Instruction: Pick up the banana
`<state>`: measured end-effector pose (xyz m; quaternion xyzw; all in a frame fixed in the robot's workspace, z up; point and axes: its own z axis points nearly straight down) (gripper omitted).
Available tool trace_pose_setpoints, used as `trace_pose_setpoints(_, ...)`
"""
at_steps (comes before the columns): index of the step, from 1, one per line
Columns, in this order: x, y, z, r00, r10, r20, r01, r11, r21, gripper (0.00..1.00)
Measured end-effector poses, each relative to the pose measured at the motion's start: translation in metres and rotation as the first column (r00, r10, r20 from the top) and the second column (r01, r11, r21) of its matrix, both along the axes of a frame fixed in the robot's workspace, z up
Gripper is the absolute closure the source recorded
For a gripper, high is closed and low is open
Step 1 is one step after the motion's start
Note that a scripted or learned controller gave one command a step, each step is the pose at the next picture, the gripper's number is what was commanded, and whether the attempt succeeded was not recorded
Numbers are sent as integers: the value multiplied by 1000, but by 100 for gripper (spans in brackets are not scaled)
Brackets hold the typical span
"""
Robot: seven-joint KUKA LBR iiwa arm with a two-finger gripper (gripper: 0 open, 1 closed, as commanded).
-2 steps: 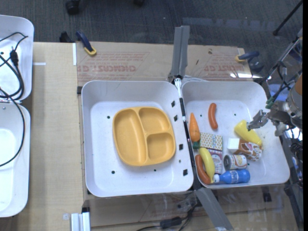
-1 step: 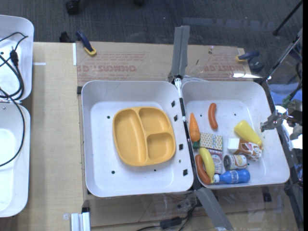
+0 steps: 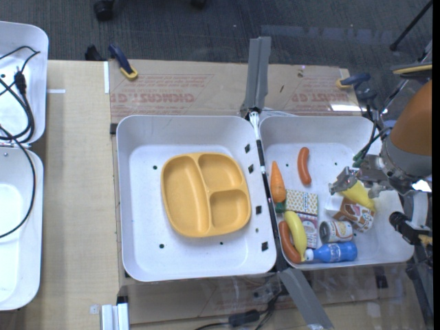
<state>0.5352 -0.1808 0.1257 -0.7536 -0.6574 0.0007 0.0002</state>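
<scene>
Your gripper (image 3: 346, 182) hangs over the right bin (image 3: 323, 133), near its right wall, and its metal fingers (image 3: 342, 183) stand slightly apart with nothing between them. The grey arm (image 3: 412, 133) behind it comes in from the right, its orange band at the frame's edge. Just below the fingers lies a yellow-and-brown packet (image 3: 357, 205).

You have one banana (image 3: 296, 229). It lies in the right bin near the left wall, toward the front, lengthwise and well apart from the gripper. It rests against a red sausage (image 3: 287, 243) on its left and a checkered box (image 3: 302, 203) above it.

Count the rest of that bin: one carrot (image 3: 277, 182) by the left wall, one more sausage (image 3: 304, 166) lying alone near the middle, one can (image 3: 335, 230) on its side, one blue bottle (image 3: 333, 254) along the front wall. That makes two sausages in all.

The left bin (image 3: 137, 184) holds one yellow plate (image 3: 205, 193) with three compartments. Two bins sit side by side, touching along a middle ridge.
</scene>
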Motion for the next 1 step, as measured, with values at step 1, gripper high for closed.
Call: trace_pose_setpoints(1, 8, -29, -34, 998, 58, 1, -58, 998, 11, 0)
